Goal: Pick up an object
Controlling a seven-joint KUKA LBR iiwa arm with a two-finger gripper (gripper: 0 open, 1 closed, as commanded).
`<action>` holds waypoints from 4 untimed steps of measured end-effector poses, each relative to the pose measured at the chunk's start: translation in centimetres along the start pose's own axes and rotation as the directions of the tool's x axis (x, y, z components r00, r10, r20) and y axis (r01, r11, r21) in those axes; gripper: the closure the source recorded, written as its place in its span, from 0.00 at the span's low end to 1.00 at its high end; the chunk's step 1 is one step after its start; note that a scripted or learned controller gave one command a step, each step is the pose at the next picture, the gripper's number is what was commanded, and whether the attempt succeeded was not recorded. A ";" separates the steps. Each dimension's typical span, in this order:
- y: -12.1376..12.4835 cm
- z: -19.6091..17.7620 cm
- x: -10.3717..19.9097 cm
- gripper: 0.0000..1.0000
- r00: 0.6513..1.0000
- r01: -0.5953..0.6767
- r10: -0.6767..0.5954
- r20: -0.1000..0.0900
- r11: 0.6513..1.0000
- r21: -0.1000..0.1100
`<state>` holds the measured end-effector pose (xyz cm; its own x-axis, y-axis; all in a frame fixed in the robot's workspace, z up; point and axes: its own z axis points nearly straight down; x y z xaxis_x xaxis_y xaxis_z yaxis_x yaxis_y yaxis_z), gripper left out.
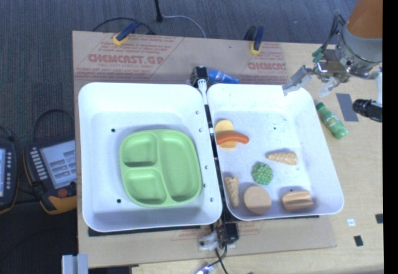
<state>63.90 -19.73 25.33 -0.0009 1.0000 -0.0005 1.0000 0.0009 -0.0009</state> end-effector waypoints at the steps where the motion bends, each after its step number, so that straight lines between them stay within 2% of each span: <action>1: -3.2 11.5 5.3 0.00 0.990 0.140 -0.140 -0.001 0.990 0.003; 2: -4.2 16.4 9.3 0.00 0.994 0.112 -0.112 0.004 0.994 -0.010; 3: 1.1 16.6 9.6 0.00 0.969 -0.246 0.246 0.001 0.969 -0.006; 4: -4.8 16.5 9.2 0.00 0.981 -0.196 0.196 0.002 0.981 -0.009</action>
<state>59.07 -10.50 8.83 0.1947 0.9809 -0.0026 0.9808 -0.1947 0.0084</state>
